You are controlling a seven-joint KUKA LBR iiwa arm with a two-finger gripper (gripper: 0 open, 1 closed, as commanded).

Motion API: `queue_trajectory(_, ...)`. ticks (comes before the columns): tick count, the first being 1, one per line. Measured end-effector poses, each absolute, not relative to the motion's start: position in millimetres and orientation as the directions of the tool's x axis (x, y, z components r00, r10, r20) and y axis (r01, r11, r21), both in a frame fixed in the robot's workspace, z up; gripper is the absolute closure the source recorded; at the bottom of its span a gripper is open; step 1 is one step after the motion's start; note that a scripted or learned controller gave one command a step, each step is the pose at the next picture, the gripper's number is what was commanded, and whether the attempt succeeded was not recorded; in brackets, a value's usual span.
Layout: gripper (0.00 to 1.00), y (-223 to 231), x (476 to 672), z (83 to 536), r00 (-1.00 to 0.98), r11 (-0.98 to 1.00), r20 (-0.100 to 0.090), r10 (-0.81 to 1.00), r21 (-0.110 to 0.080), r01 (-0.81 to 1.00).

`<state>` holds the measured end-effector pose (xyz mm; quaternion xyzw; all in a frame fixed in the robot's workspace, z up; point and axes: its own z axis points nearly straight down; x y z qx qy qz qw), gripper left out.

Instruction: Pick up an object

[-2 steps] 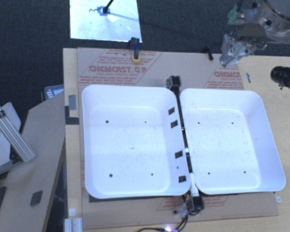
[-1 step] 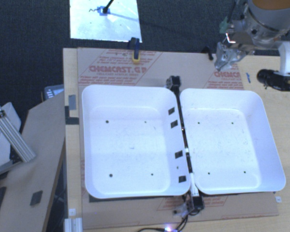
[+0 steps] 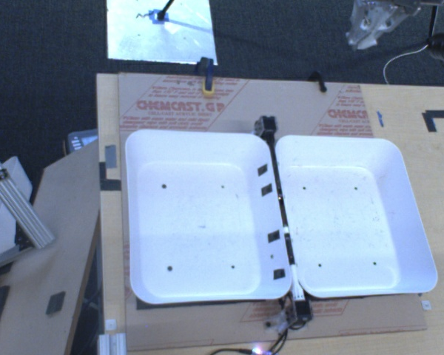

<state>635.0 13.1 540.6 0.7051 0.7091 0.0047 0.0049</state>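
Observation:
My gripper [image 3: 364, 34] hangs at the top right of the camera view, over the dark floor beyond the bench's far edge. It is well away from both bins and looks pale and slightly blurred. The left white bin [image 3: 137, 198] and the right white bin [image 3: 414, 220] lie side by side on the bench, showing bare white floors with a few small dark specks. I see nothing held at the gripper.
Black clips [image 3: 274, 213] run along the seam between the bins. A yellow and blue clamp [image 3: 206, 80] sits at the bench's far edge. A shiny metal plate [image 3: 159, 21] lies on the floor top left. An aluminium rail [image 3: 15, 205] slants at the left.

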Motion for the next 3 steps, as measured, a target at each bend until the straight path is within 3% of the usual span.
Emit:
queue_trajectory(1,1.00,-29,669.5,468,0.002,-0.002,-0.002,1.000,-0.007,1.000)
queue_trajectory(2,1.00,-22,669.1,537,-0.005,0.005,-0.001,1.000,0.007,1.000)
queue_trajectory(3,1.00,-73,668.5,446,0.003,-0.003,-0.001,1.000,-0.009,1.000)
